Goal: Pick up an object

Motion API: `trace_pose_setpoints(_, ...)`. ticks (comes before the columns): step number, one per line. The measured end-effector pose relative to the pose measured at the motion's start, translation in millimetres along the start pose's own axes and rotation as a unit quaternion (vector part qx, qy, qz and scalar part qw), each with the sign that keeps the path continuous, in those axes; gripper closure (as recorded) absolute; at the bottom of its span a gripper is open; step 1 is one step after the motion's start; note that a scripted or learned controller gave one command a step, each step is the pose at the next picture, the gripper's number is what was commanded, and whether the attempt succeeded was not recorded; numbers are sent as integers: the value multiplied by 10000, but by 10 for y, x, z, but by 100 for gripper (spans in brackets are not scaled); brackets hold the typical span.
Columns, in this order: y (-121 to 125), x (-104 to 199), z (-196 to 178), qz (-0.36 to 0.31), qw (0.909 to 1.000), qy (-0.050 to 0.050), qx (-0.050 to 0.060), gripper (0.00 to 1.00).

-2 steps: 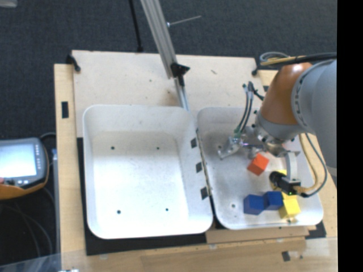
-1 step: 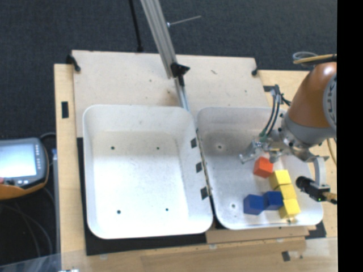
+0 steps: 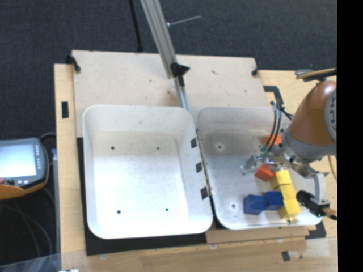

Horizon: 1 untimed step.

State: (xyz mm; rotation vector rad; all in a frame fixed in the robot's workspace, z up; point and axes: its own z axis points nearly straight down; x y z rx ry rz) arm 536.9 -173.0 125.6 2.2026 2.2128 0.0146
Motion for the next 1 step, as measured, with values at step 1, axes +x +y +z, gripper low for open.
trace_pose_setpoints(1, 175, -146, 42, 20, 10000, -41, -47, 0)
